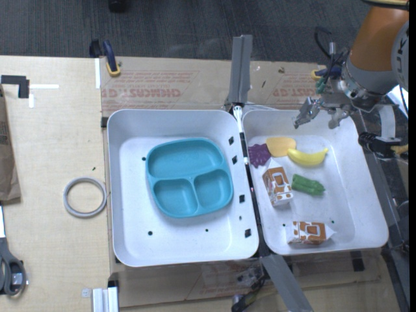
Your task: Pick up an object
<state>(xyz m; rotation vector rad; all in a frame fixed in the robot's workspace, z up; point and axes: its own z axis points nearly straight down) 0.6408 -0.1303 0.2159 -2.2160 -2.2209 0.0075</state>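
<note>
two shallow white bins sit side by side on the bench, the left bin (123, 194) and the right bin (364, 200), split by a grey divider (241, 70). the cardboard sheet (169, 86) behind them carries red print, mirrored and too faint to read. two small cartons with orange-and-white patterns lie in the right bin, one carton (277, 186) near the middle and another carton (309, 232) close to the front rim; no words on them are legible.

the gripper (320, 114) hangs over the right bin's back edge with its fingers spread apart and nothing between them. below it lie a yellow banana (307, 156), a pale yellow piece (281, 146), purple grapes (259, 153) against the left wall, and a green pepper (307, 186). the right side of that bin floor is bare, giving free room along the right wall.

a blue divided plate (189, 177) fills the middle of the left bin, with bare white floor around it. a tape ring (85, 196) rests on the wooden bench to the left.
</note>
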